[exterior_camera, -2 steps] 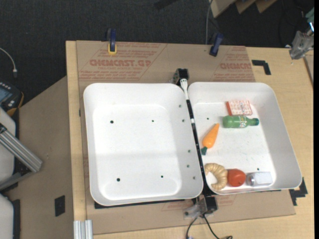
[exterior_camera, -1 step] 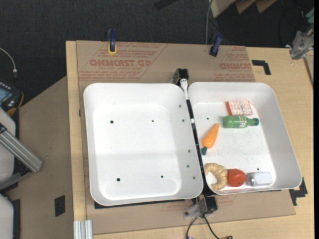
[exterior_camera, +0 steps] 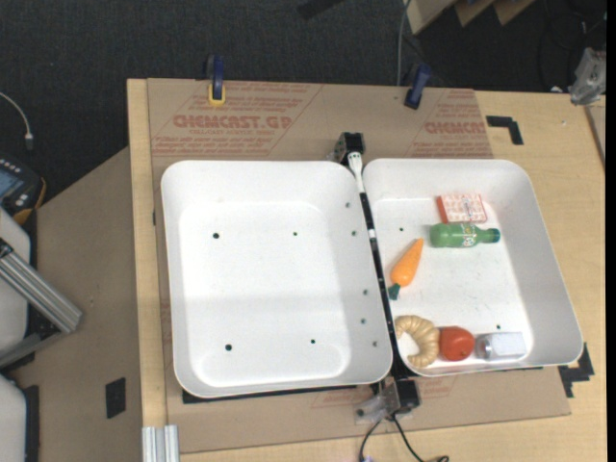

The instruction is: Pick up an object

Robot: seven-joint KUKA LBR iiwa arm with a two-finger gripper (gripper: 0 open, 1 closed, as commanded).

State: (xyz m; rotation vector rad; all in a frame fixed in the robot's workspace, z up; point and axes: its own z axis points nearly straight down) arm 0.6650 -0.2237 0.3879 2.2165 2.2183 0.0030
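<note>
Bench (exterior_camera: 144, 258) w/ two white bins (exterior_camera: 260, 354)

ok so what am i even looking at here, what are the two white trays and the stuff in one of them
This is one photo from a camera fixed above a workbench, looking down at a slant. A robot arm normally reaches in from the right to pick things up.

On the brown board sit two shallow white bins side by side. The left bin shows bare white floor with a few small dark dots. The right bin holds the objects: a pink box at the back, a green bottle lying just in front of it, and an orange toy carrot near the divider. Along the front edge are a tan ring, a red ball-like thing touching it, and a small clear container.

Everything lies loose in the bin.
</note>
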